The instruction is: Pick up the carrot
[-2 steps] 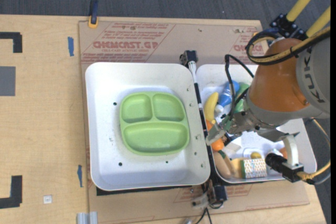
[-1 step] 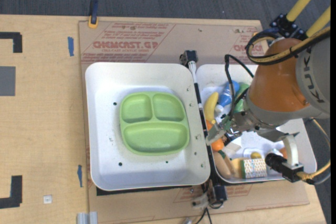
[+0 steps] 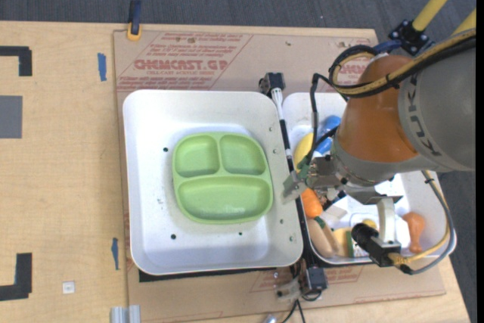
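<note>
Just below the fingers (image 3: 302, 181), carrot (image 3: 311, 203).

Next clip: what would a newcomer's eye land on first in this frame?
Most striking is the grey arm with its orange band, looming over the right bin and covering most of it. Next, the green divided plate sits alone in the middle of the left bin. An orange carrot peeks out by the right bin's left wall, just under the arm.

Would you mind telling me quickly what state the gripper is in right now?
Gripper: low over the left edge of the right bin, next to the carrot; whether it is open, closed or holding anything cannot be told.
</note>
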